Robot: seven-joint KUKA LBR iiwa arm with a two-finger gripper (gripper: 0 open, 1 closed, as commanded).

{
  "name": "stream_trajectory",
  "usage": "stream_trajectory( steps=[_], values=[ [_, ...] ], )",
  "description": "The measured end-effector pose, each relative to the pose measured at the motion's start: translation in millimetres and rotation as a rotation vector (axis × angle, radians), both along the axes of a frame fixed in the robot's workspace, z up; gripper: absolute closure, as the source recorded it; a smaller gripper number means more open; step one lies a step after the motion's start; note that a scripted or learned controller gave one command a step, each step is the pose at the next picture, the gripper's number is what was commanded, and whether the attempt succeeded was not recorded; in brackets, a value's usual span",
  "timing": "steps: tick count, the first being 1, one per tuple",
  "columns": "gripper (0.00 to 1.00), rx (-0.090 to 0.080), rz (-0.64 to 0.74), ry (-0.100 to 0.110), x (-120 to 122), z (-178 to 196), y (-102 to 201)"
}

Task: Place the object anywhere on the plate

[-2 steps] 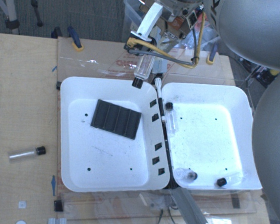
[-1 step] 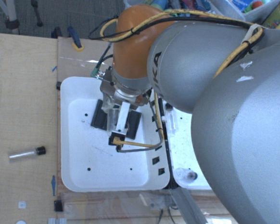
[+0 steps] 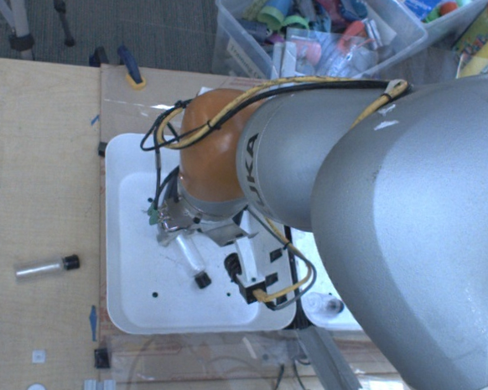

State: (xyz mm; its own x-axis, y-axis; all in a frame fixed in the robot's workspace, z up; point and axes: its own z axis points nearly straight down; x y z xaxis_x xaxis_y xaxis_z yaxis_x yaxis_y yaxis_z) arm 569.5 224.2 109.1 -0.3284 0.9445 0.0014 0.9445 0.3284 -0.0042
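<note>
Nearest the lens: grey bulk of my own arm (image 3: 410, 220), crossing from the right and covering most of the right-hand bin.
Wrist: orange band (image 3: 210, 149) hangs over the left bin (image 3: 126, 298), yellow and black cables looped about it.
Pincer: my pincer (image 3: 190, 257) reaches down into the left bin; whether it is wide, narrow or holding anything, I cannot tell, as the wrist hides the tips.
Object: a slim clear piece with a small black block at its end (image 3: 202, 280) lies on the bin floor just beside my pincer; I judge this the task's thing, though it is too small to be sure.
Plate: a white rounded edge (image 3: 329, 310) peeps out under my arm; possibly the plate.
Elsewhere: a capped vial (image 3: 46, 267) rests on the tabletop (image 3: 37, 148), well apart from the bins.
Progress: placing not yet done; pick-up and carry across remain, by my reckoning.
</note>
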Motion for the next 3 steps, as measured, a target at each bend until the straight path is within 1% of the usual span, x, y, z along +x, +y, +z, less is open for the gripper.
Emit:
stream_trajectory(
  steps=[1,2,3],
  values=[
    [1.00,0.000,-0.242,-0.005,15,101,-31],
    [1.00,-0.001,-0.469,-0.003,7,-15,-11],
    [1.00,0.008,-0.408,-0.023,-70,10,-4]
  ],
)
